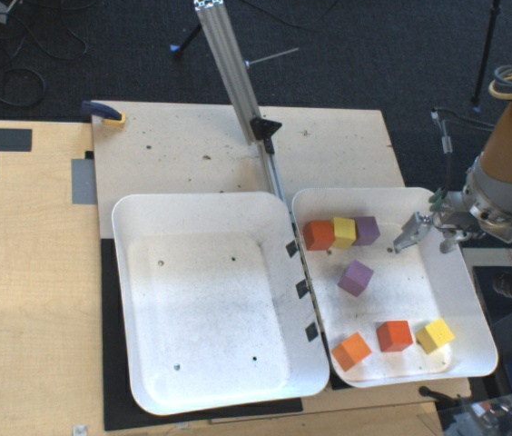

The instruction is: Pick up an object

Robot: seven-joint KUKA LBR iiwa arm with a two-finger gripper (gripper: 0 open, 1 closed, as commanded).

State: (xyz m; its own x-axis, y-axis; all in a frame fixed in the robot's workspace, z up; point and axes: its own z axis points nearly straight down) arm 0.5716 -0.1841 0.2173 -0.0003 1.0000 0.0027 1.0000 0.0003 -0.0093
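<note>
We find the gripper (408, 235) over the right bin (474, 307), just right of the purple cube (366, 230). Its jaws' state we cannot tell. Nothing sits between them.

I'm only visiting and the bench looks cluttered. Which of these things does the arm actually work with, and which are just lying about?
Part of the job:
- gripper
- right bin
- red block, yellow block and purple block in a row
- lone purple block
- orange block, second red block, second yellow block

Just lying about:
- left bin
- metal rail
- blue-and-yellow clamp
- floor cables
</note>
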